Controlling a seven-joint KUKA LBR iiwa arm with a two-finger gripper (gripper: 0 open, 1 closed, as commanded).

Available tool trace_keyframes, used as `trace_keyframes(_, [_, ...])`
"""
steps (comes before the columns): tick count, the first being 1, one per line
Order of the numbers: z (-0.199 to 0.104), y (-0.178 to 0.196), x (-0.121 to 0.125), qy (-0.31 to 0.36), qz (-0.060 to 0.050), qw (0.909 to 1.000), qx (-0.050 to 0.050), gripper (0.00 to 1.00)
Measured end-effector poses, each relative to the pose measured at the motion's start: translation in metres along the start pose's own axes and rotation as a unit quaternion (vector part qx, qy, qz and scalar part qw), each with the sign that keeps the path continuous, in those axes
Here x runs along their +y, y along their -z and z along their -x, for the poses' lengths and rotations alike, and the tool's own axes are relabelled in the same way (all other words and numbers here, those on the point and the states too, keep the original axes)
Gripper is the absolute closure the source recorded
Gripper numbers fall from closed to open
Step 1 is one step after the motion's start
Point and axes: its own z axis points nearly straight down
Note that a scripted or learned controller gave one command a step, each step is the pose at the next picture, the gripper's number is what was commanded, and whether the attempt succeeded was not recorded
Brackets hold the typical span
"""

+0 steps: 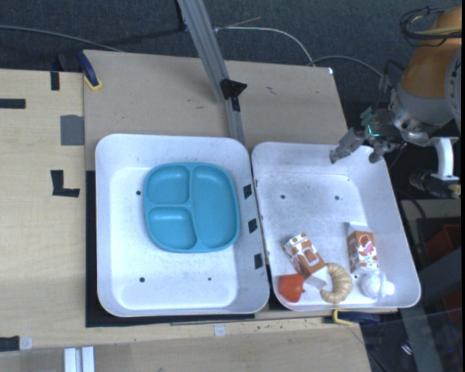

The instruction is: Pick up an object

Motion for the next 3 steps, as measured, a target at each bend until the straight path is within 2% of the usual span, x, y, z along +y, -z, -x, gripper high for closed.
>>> trace_keyframes(1, [0.0,0.0,0.0,0.0,0.0,1.0,0.0,0.0])
trace_keyframes(2, [0.004,-0.045,-0.002,-0.001,-0.002,1.0,0.0,0.0])
trace_keyframes(3, [0.002,-0.095,0.006,0.0,-0.002,1.0,0.0,0.0])
